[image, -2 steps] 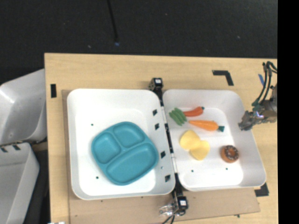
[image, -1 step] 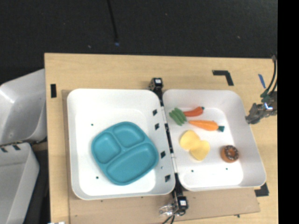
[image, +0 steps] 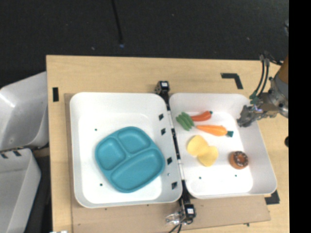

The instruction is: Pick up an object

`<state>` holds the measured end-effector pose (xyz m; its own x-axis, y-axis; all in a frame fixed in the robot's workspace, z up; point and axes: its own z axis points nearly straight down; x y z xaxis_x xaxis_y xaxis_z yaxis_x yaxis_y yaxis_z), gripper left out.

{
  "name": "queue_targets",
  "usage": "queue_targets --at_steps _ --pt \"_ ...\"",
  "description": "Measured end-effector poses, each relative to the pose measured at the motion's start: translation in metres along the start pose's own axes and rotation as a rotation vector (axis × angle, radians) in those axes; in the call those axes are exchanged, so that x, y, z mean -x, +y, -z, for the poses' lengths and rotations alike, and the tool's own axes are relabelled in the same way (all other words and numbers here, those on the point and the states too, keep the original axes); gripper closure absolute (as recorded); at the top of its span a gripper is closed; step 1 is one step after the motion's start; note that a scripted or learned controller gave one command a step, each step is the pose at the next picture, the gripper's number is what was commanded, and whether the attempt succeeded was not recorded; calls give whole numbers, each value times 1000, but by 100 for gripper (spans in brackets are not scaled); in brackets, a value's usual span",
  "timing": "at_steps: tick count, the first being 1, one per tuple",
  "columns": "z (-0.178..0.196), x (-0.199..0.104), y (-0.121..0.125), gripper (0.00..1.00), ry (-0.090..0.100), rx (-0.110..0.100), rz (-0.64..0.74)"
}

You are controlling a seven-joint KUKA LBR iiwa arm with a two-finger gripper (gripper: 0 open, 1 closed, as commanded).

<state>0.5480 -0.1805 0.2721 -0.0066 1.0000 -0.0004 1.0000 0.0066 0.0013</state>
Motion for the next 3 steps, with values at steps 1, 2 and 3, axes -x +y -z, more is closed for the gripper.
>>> queue_targets --at_steps 1,2,3 --pt "-14 -51 18 100 1 -2 0" --pt "-8 -100 38 100 1 1 1" --pt "-18 -143 53 100 0 1 -1"
